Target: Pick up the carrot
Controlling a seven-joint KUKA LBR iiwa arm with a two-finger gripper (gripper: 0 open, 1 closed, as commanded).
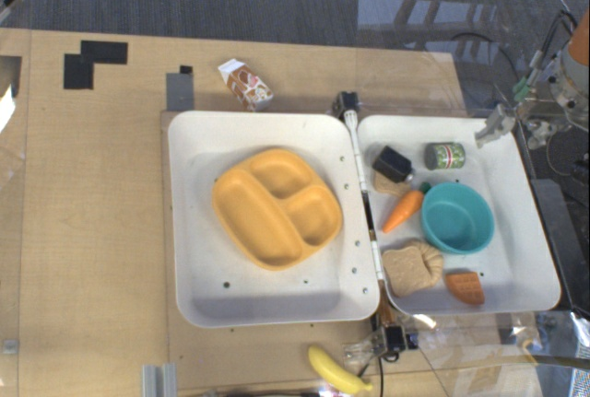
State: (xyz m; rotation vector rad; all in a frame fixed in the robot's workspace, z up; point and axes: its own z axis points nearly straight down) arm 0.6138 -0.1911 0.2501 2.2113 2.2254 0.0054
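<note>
The carrot (403,211) is small and orange with a green stub. It lies at a slant in the right bin (525,192), touching the left rim of a teal bowl (456,217) and just below a black block (392,165). My gripper (496,125) hangs over the right bin's far right corner, well up and to the right of the carrot, with nothing seen in it. The arm comes in from the right edge.
A green can (445,156) lies behind the bowl. A bread slice (412,266) and an orange-brown piece (464,286) sit at the bin's front. The left bin (194,202) holds a yellow divided plate (275,206). A banana (336,372) and a small packet (245,82) lie on the bench.
</note>
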